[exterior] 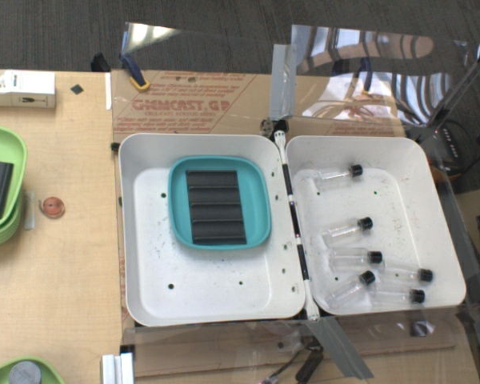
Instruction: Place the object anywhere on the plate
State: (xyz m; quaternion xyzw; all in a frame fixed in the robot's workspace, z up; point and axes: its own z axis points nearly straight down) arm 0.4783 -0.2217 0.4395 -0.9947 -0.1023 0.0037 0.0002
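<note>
Your teal plate (177, 206) sits in the left bin (216, 288), six black-capped vials (365, 225) lie in the right bin (384, 157), and you cannot tell the tool's state.

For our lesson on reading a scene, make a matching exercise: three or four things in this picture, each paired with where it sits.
Things:
1. teal plate
2. clear vials with black caps
3. green tray
4. small orange disc

Places:
A. right white bin
B. wooden bench, beside the green tray
C. left white bin
D. left edge of the view

Pairs: 1-C, 2-A, 3-D, 4-B
</note>
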